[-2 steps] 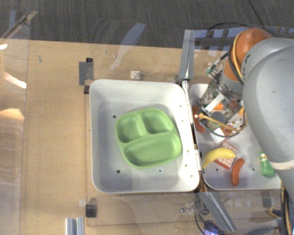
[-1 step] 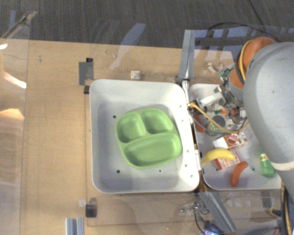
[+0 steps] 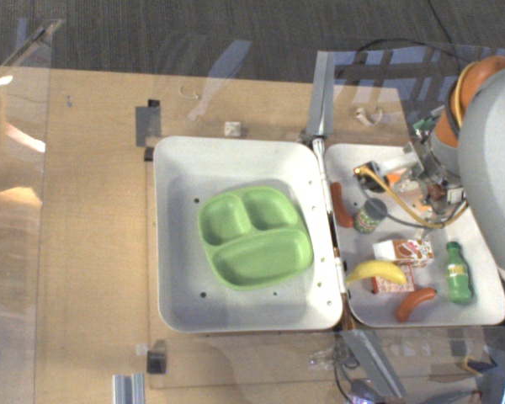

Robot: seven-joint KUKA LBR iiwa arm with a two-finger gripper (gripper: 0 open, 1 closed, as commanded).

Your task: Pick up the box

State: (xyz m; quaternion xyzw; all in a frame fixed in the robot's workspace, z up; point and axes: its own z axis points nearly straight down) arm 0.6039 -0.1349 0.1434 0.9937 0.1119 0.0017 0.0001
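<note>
The box (image 3: pixel 405 251) is a small white and red carton lying flat in the middle of the right bin (image 3: pixel 488 314). A second, smaller red and white box (image 3: pixel 394 286) lies just in front of it, partly under a banana (image 3: pixel 375 271). My gripper (image 3: pixel 424 185) hangs over the far part of the right bin amid yellow and black cables, up and a little right of the carton, and apart from it. Nothing shows held in it.
The right bin also holds a dark can (image 3: pixel 370 215), a red sausage (image 3: pixel 341 204) by the left wall, another sausage (image 3: pixel 415 303) at the front and a green bottle (image 3: pixel 459 282). A green divided plate (image 3: pixel 254 236) lies in the left bin (image 3: pixel 177 225).
</note>
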